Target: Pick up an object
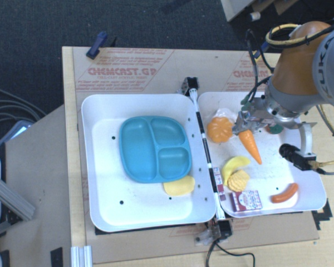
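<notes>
1. Two white bins sat side by side: the left bin [100,149] held one blue divided plate [155,148] and one pale yellow piece [179,186].
2. The right bin [309,196] held one orange [219,129], one carrot [250,144], one banana [234,164], one sausage [284,193], one small carton [246,199].
3. The gripper [249,121] hung at the carrot's top end.

Two shallow white plastic bins side by side on table [128,74]. Left bin [100,166]: blue three-compartment plastic tray [155,148], pale yellow flat piece [178,187] touching tray's near edge. Right bin [309,193]: round orange fruit [219,129], orange carrot [249,145] tilted, yellow banana piece [235,164], yellow corn-like piece [239,179], red-white carton [246,200], orange-red sausage [284,193]. End effector [249,120] just above carrot's thick end, beside orange fruit.
</notes>
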You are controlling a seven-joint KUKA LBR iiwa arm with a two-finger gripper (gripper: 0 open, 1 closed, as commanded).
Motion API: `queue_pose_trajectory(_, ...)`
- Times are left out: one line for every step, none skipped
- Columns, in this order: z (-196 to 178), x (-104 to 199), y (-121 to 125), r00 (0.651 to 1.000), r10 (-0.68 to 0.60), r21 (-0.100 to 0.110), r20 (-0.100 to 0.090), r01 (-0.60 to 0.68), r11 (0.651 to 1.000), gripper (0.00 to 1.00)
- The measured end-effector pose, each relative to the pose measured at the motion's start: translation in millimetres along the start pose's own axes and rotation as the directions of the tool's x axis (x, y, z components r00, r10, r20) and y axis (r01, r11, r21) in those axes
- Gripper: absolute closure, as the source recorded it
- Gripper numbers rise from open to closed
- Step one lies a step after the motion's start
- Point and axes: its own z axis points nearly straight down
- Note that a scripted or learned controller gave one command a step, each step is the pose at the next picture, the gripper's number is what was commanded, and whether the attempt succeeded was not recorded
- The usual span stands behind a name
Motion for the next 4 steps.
queue_pose_trajectory(-42.0, 65.4, -79.1, 1.0, 0.001, 0.003, -0.001, -0.001, 1.0, 1.0)
queue_pose_trajectory(-83.4, 118.1, -95.2, 1.0, 0.001, 0.0, 0.001, -0.001, 1.0, 1.0)
queue_pose_trajectory(-81.5, 102.2, -95.4, 1.0, 0.002, 0.001, 0.001, -0.002, 1.0, 1.0)
queue_pose_trajectory(-77.8, 87.4, -95.4, 1.0, 0.003, 0.002, 0.001, -0.003, 1.0, 1.0)
